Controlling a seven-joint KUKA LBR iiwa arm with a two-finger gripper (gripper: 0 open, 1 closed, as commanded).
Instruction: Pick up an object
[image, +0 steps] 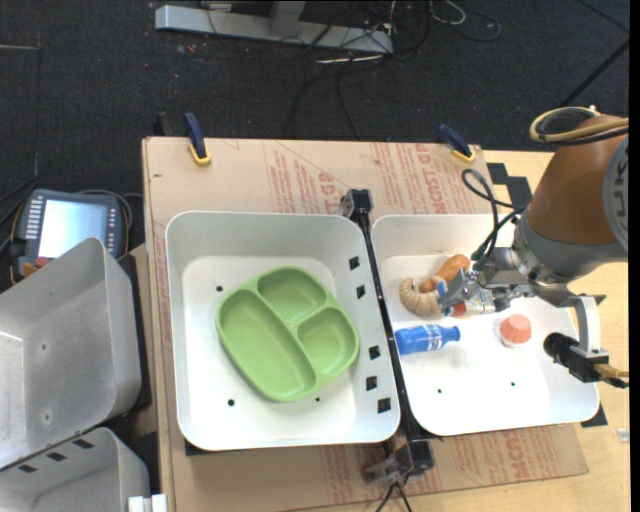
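Reaching in from the right, the grey and orange arm (580, 210) hides part of the right bin (500, 400). Its gripper (462, 292) sits low beside a curled tan thing (418, 296) with an orange end (452, 266); I cannot tell what that thing is. The small metal parts blur together there. A shiny blue bottle (427, 338) lies on its side nearby. A round pink lump (515, 330) rests apart. A smooth green plate (288, 332) with three sections fills the left bin (200, 400).

Bright even overhead light; soft shadows; white bins (190, 330) near glare; focus sharp.
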